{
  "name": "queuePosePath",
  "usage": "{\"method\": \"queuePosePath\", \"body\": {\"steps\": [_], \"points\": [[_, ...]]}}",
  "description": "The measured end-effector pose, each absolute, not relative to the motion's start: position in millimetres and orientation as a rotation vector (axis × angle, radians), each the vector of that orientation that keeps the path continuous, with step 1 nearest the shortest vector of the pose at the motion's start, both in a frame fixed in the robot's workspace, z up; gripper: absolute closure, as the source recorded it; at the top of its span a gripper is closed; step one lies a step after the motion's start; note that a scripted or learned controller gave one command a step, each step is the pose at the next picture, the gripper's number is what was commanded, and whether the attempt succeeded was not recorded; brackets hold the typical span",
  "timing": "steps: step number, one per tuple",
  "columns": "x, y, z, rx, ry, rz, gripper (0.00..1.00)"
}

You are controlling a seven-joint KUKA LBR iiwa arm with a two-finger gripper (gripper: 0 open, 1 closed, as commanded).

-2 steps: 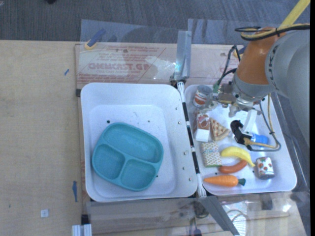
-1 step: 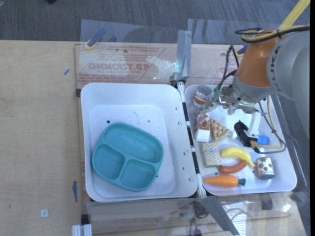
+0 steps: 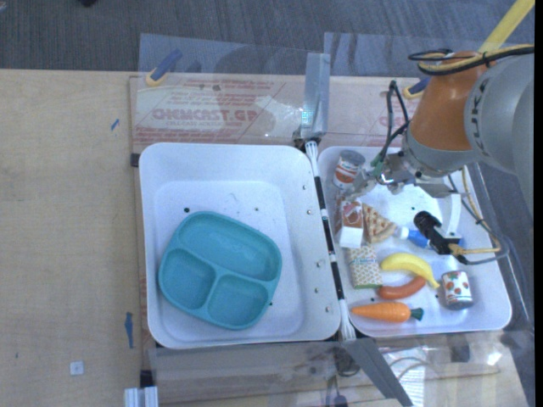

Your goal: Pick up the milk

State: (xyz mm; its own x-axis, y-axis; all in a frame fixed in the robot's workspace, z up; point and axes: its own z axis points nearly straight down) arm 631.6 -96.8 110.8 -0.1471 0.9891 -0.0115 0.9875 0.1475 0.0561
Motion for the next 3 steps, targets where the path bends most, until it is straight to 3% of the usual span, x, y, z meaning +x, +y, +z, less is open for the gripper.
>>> {"method": "queuePosePath", "body": {"steps": [1, 2, 3], "points": [[629.3, -97, 111, 1.961, 2.392, 0.051, 0.00], [605.8, -97, 111, 1.997, 2.361, 0.055, 0.00], [592.8, -16, 185, 1.811, 2.564, 0.002, 0.00]]}}
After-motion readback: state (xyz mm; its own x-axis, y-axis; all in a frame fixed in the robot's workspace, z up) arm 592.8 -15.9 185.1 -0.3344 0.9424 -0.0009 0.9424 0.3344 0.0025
